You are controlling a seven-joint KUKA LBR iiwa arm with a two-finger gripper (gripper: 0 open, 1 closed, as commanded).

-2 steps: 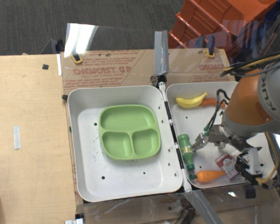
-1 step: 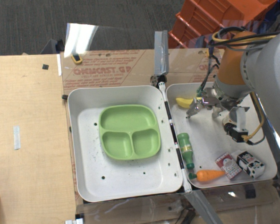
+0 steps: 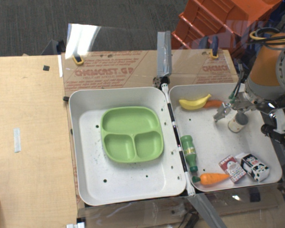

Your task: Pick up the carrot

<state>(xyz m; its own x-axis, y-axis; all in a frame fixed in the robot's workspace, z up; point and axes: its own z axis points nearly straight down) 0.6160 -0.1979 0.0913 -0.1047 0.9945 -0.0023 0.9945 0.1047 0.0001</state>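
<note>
The green divided plate (image 3: 132, 134) fills the left bin (image 3: 89, 186). In the right bin (image 3: 276, 175), a green bottle (image 3: 188, 153) lies at nine o'clock, the carrot (image 3: 215, 178) at seven, touching a small carton (image 3: 233, 168). The pincer (image 3: 227, 109) hovers near one o'clock, seemingly spread and pinching nothing; descending here risks catching the banana (image 3: 195, 102) instead.

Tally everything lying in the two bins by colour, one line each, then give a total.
Green: 2, the divided plate and the bottle
Yellow: 1, the banana
Orange: 1, the carrot
Red and white: 1, a small carton
Black and white: 1, a small carton
Total: 6
</note>
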